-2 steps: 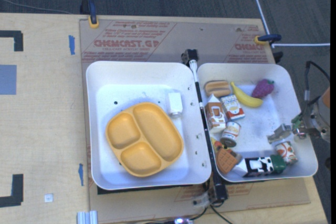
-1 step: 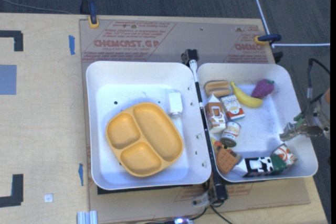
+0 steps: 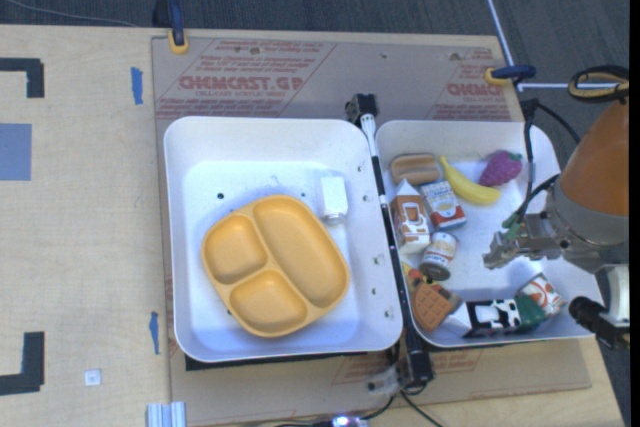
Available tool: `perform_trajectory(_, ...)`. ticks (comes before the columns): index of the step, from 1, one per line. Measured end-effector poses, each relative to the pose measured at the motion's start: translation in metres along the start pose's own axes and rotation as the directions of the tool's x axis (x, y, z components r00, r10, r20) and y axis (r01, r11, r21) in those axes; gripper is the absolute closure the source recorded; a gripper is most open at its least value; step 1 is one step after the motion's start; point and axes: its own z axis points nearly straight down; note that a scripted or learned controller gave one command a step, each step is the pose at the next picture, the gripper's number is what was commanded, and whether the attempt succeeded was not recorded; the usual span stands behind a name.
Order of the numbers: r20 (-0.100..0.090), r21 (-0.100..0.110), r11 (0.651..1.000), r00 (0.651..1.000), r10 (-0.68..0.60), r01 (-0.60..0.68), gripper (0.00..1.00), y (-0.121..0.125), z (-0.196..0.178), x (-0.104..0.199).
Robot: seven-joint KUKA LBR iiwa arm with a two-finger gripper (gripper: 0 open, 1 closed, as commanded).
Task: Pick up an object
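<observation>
The right bin [image 3: 478,227] holds several small items: a hot dog [image 3: 414,165], a yellow banana [image 3: 468,185], purple grapes [image 3: 500,168], a red carton [image 3: 441,205], a brown carton [image 3: 409,220], a can [image 3: 437,257], a waffle [image 3: 431,305], a black-and-white pack [image 3: 495,314] and an orange-and-white can [image 3: 541,295]. My gripper [image 3: 505,247] hangs over the right part of this bin, just above the orange-and-white can and right of the small can. I see no item held in it.
The left bin [image 3: 200,155] carries a yellow divided plate [image 3: 275,263] and a small white block [image 3: 333,196] near its right wall. A black clip [image 3: 361,107] sits where the bins meet. The arm's orange band [image 3: 605,165] overhangs the right bin's edge.
</observation>
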Motion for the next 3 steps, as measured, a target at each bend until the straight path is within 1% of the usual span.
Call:
perform_trajectory(1, 0.003, -0.003, 1.0, 1.0, 0.002, -0.002, 1.0, 0.019, -0.052, -0.051)
perform_trajectory(2, 0.001, -0.001, 1.0, 1.0, 0.001, -0.001, 1.0, 0.008, 0.038, 0.027)
perform_trajectory(3, 0.004, -0.004, 1.0, 1.0, 0.002, -0.002, 1.0, 0.0, -0.048, -0.025)
